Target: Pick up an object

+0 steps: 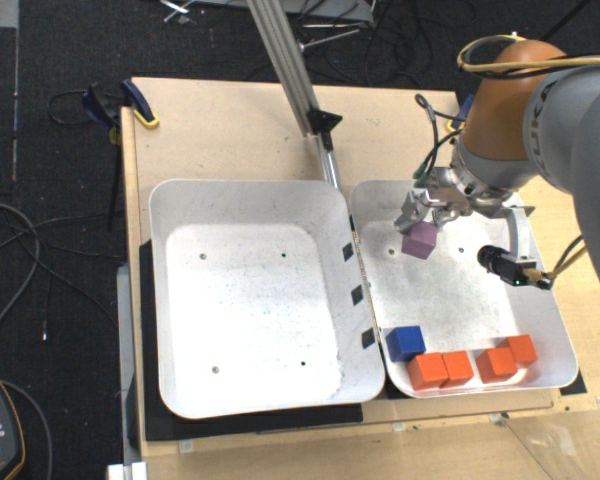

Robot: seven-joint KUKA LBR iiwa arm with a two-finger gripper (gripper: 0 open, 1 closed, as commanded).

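Tool [421, 220] clamped on purple cube [419, 240] above speckled right bin [460, 288], 1 blue [405, 342] and 4 orange blocks [443, 369] below.

I see open floor across the right bin's [555, 313] middle; blue block [405, 342] and orange blocks [472, 364] crowd its near edge.

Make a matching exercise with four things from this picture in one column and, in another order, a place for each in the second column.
1. purple block
2. blue block
3. orange blocks
4. left bin

a. along the near edge of the right bin
b. at the gripper, far part of the right bin
c. beside the right bin
d. just left of the orange row

Pairs: 1-b, 2-d, 3-a, 4-c
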